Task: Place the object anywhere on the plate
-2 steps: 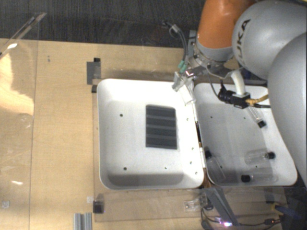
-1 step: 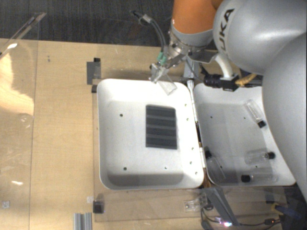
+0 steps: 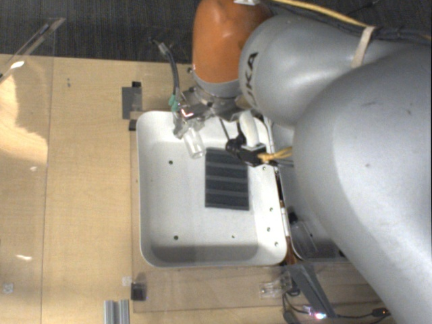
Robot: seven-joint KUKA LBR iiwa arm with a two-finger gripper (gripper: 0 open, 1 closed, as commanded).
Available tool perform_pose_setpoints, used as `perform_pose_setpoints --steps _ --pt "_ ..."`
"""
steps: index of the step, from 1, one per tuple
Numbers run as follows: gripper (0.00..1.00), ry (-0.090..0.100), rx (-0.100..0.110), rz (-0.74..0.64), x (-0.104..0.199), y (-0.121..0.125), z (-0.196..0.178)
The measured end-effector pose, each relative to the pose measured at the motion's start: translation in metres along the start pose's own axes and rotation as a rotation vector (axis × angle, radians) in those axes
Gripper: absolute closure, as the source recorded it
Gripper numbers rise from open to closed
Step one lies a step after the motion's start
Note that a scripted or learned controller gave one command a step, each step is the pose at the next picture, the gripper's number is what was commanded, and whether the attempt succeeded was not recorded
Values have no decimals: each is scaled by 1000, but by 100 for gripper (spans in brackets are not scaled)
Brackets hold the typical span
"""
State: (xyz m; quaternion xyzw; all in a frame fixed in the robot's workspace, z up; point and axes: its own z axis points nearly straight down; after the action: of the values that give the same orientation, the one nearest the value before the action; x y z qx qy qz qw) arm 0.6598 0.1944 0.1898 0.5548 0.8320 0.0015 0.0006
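The dark grey ribbed rectangular plate lies flat on the floor of the shallow white plastic bin, just below and a little to the right of the gripper. Its ridges run across it in bands, and it touches nothing else that can be made out. No separate loose object to be placed can be made out with certainty; whether anything sits between the gripper's fingers cannot be told.

The gripper hangs over the bin's upper edge, near the top left corner of the plate, with pale translucent fingertips pointing down toward the bin floor. From this angle it cannot be told whether they are spread or pressed together. Above the gripper is the wrist with a small green and red lit part, then the orange band of the grey arm, which covers the view to the right of the gripper. A black cable curves up to the left of the wrist, and a black fitting with yellow wires sits right of the gripper at the bin's rim.

The bin rests on the light wooden surface. Far below the gripper, a small black block stands beside the bin's lower left corner; another black bracket sits left of the gripper.
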Motion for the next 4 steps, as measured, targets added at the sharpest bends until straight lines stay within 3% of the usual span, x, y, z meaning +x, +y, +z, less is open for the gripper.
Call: perform_pose_setpoints --steps 1,2,3,4 --pt "100 0 -2 -252 28 22 67" --pt "100 -6 -10 -985 28 1 100" --pt "100 -6 -10 -1312 40 14 7" --pt "100 -4 -6 -1768 34 25 71"
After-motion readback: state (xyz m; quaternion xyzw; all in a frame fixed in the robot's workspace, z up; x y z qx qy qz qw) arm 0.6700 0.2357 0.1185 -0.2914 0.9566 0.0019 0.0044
